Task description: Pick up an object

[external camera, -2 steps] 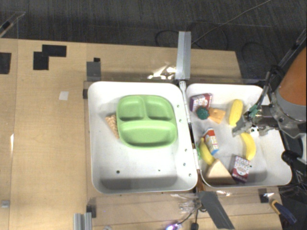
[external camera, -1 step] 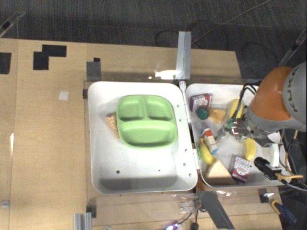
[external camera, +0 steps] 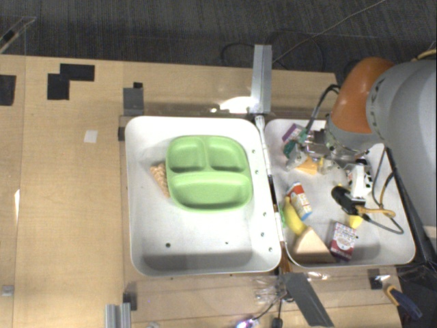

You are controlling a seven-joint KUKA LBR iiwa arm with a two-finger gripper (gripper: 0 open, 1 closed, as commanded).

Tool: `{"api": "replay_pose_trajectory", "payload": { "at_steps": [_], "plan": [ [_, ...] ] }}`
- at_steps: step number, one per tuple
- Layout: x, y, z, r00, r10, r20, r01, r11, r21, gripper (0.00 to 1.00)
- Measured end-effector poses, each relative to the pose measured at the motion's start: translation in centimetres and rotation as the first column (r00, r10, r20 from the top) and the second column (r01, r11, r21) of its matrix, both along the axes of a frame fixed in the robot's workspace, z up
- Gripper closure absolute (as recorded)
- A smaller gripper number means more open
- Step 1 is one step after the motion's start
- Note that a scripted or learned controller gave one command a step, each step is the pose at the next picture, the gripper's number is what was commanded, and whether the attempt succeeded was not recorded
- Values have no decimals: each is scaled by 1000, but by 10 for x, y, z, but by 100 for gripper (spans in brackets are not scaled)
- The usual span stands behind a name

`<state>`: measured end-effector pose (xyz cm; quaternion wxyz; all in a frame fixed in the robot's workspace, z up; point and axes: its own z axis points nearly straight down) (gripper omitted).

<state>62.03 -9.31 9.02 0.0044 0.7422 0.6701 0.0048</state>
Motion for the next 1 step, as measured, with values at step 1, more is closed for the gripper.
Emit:
{"api": "replay_pose_trajectory", "payload": {
  "at_steps": [1],
  "plan": [
    [3, 11, 35, 983, 185, -6, -185, 983, -2, 0]
  ]
}}
